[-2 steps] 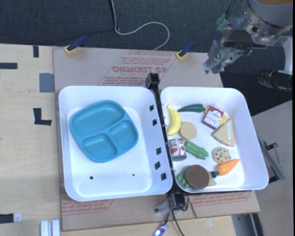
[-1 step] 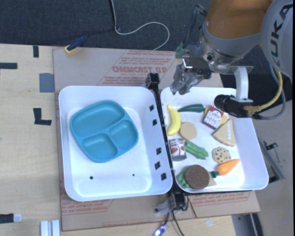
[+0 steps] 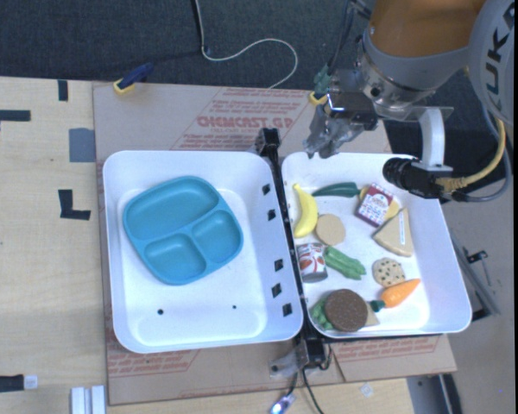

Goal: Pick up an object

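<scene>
Task just says pick an obj, so I'm calling the banana the likeliest target: it's the toy lying just below and a bit left of the gripper in the camera view, inside the right bin near its left wall. Its long axis runs roughly top to bottom in frame, curved, w/ the upper tip pointing back up toward the gripper and the belly bulging right. Beside it, further from the gripper, sit a round tan cracker, a green pepper lying crosswise, a red-and-white packet, a cheese wedge, a small can, a green pod, a cookie, a carrot and a burger. Gripper hangs over the bin's upper left corner, above the toys, nothing visible between the fingers; can't tell if they're spread or pressed together, too dark and bunched. My read: approach step, no grasp yet. Next move prob needs a short shift toward the banana, wrist turned so the fingers close across its narrow width, then straight descent. Cracker is touching or nearly touching it, so could get nudged. Far left of the gripper, the left bin holds a blue divided plate.
</scene>
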Motion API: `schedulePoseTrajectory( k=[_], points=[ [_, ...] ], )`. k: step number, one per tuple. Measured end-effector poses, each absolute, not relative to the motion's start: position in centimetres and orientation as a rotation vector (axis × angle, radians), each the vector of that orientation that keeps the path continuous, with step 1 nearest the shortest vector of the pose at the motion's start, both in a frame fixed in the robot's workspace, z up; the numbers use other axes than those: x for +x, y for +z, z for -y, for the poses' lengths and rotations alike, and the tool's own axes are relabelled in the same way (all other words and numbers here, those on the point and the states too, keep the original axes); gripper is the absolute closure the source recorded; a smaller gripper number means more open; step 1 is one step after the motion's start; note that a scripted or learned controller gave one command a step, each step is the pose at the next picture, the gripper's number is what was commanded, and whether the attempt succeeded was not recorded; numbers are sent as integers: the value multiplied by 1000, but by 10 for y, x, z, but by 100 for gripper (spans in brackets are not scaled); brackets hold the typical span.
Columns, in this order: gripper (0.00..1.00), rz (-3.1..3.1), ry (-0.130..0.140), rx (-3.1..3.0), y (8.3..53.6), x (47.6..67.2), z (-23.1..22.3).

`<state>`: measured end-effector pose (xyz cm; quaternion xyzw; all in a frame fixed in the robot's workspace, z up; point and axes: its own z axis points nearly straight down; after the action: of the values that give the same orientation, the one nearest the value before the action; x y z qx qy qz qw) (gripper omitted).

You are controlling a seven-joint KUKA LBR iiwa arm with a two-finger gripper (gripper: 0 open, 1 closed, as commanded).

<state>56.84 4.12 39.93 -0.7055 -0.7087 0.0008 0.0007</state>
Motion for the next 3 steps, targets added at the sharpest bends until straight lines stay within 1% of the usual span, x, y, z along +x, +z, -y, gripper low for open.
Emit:
schedulePoseTrajectory(
  k=[1,2,3],
  points=[
    [100,2224,4,-2219,348,630,-51],
    [100,2226,8,-2210,271,655,-126],
    [100,2225,1,-2215,287,655,-123]
  ],
)
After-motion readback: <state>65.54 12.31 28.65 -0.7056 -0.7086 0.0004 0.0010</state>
